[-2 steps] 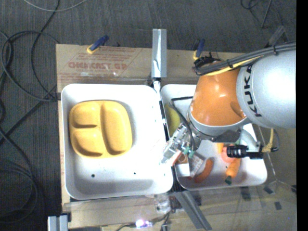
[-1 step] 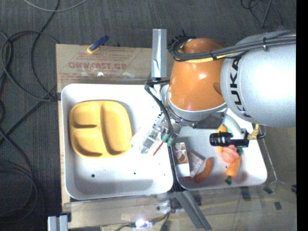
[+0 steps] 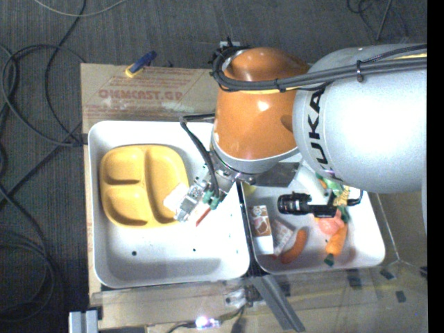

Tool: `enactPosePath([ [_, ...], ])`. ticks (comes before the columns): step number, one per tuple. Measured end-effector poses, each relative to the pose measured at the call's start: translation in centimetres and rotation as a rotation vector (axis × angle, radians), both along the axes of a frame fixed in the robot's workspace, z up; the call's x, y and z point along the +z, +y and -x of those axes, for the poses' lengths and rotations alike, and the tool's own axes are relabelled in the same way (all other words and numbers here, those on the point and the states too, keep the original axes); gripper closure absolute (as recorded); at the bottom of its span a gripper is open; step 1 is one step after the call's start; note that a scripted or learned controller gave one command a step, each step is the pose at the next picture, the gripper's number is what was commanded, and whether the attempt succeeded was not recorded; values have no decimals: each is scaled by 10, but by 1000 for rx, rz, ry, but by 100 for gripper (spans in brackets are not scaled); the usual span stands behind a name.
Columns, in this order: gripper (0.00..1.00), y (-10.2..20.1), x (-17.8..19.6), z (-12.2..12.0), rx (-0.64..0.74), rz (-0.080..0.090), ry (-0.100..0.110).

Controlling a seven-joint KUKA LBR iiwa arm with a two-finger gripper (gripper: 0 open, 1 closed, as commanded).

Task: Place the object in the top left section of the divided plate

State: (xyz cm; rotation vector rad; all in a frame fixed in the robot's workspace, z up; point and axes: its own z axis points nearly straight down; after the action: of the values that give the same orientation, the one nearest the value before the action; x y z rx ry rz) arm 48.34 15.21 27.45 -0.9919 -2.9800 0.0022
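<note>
The yellow divided plate [image 3: 142, 182] lies in the left bin [image 3: 139, 262], towards its upper left. Its top left section [image 3: 121, 165] holds nothing that I can see. My gripper [image 3: 187, 203] hangs at the plate's lower right edge, reaching down from the orange wrist. A small pale piece [image 3: 173, 200] shows at the gripper's tip over the plate's rim; I cannot tell whether it is a held object or part of the gripper. A thin red thing [image 3: 203, 218] sits just right of the tip, above the bin floor.
The right bin [image 3: 371, 255] holds a brown sausage [image 3: 294, 245], an orange carrot [image 3: 336, 240], a brown-and-white packet [image 3: 261, 220] and other small toys. The big arm covers the bins' upper middle. Cardboard with a blue-and-yellow item [image 3: 140, 63] lies behind the left bin.
</note>
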Motion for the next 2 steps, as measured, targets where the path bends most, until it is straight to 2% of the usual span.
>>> enactPosePath([
  [1,100,82,-17,-3,94,0,1],
  [2,100,81,-58,1,-181,2,2],
])
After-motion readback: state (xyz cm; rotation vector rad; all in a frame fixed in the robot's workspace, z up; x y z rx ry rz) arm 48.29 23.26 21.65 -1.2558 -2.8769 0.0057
